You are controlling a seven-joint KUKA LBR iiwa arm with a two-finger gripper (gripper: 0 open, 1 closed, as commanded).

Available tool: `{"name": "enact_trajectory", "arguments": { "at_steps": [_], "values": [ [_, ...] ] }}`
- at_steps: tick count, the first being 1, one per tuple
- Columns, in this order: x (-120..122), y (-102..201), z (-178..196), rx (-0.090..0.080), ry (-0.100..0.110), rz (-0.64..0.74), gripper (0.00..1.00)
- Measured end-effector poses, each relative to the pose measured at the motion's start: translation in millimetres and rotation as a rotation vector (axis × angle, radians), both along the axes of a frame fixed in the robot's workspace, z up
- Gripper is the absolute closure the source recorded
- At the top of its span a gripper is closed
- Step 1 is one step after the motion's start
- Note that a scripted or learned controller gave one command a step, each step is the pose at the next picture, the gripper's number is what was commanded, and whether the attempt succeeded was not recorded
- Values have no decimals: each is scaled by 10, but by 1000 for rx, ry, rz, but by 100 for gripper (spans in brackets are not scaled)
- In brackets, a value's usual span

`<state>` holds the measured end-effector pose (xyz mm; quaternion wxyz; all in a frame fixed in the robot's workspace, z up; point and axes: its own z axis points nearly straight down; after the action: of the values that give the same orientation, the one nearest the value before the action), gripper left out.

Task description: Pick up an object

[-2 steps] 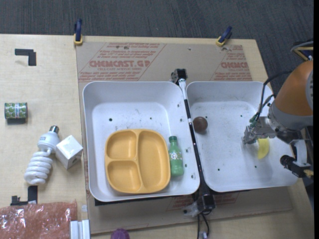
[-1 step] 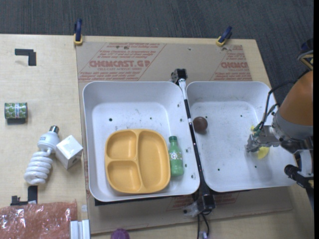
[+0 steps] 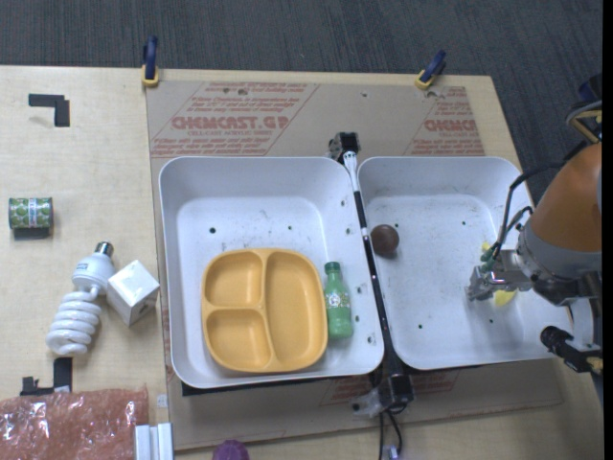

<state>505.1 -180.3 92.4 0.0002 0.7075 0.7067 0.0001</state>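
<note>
Small yellow object (image 3: 502, 298) lies on right bin floor (image 3: 431, 324) near its right wall, directly under and just behind the fingertips, partly covered by them. Likely target, though too hidden to name; a bit of yellow-green also shows above the fingers, maybe the same item. Long axis and heading: cannot tell, too little exposed.

Gripper (image 3: 487, 287) is low in the bin, fingers pointing toward the bin's centre. Finger spread is blurred, cannot tell open or closed, and nothing clearly sits between them, so no confirmed hold.

To do the grab well, judged from here: centre the fingertips over the yellow piece, go down to floor level, close across its narrower side, lift straight. Right wall is close behind the fingers, so collision is a risk.

Further out from the fingertips: brown ball (image 3: 385, 240) well away by the divider, then green bottle (image 3: 336, 300) lying beside yellow tray (image 3: 263, 310) in left bin (image 3: 182, 257).
</note>
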Motion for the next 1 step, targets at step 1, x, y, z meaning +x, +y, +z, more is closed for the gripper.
{"name": "enact_trajectory", "arguments": {
  "at_steps": [1],
  "values": [
    [287, 112, 112, -1, -1, 3, 100]
  ]
}}
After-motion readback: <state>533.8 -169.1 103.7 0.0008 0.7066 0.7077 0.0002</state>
